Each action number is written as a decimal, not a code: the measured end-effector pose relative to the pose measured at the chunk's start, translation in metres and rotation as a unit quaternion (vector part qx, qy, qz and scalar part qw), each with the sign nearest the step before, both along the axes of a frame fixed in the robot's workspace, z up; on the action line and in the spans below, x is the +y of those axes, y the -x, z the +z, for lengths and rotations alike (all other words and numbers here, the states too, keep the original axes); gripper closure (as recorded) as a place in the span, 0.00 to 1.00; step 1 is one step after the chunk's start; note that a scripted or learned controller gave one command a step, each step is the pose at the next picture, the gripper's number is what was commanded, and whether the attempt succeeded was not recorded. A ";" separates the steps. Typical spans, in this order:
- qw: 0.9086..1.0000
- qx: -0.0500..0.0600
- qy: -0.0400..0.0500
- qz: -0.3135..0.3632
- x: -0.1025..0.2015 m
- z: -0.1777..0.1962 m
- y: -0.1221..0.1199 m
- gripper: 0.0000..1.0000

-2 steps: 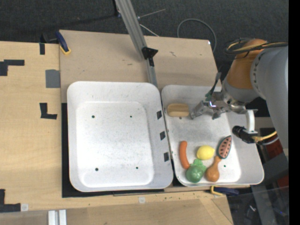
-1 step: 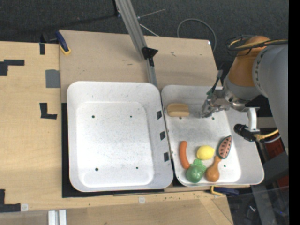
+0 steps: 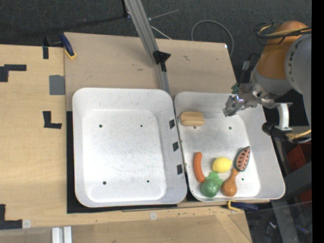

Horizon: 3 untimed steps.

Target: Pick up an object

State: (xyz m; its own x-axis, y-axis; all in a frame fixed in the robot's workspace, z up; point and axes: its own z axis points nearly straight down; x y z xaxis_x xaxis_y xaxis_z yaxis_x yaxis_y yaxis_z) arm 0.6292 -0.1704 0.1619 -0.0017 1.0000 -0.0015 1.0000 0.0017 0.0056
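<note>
The right bin [image 3: 253,135] holds a tan bread roll [image 3: 192,118] near its far left corner. Toward its front lie an orange carrot [image 3: 198,166], a yellow lemon [image 3: 221,164], a green vegetable [image 3: 210,185], a brown pear-like piece [image 3: 230,185] and a watermelon slice [image 3: 243,159]. My gripper [image 3: 233,107] hangs over the bin's far right corner, well to the right of the bread roll and apart from every object. Nothing shows between its fingers.
The left bin [image 3: 121,146] sits beside the right one, the two rims touching in the middle. A slanted metal pole [image 3: 147,34] crosses the board behind the bins. Cables [image 3: 212,32] lie on the bench at the far right.
</note>
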 end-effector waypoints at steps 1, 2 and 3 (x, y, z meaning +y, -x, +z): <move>1.000 0.000 0.000 0.000 -0.001 0.064 -0.001 1.00; 1.000 0.002 0.000 0.000 0.000 0.085 -0.001 1.00; 1.000 0.004 -0.002 0.002 0.053 0.073 0.003 1.00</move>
State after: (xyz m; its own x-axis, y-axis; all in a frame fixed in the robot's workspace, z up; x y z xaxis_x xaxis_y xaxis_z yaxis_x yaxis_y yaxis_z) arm 0.6266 -0.1173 0.2345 -0.0057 1.0000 0.0017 1.0000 0.0057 -0.0029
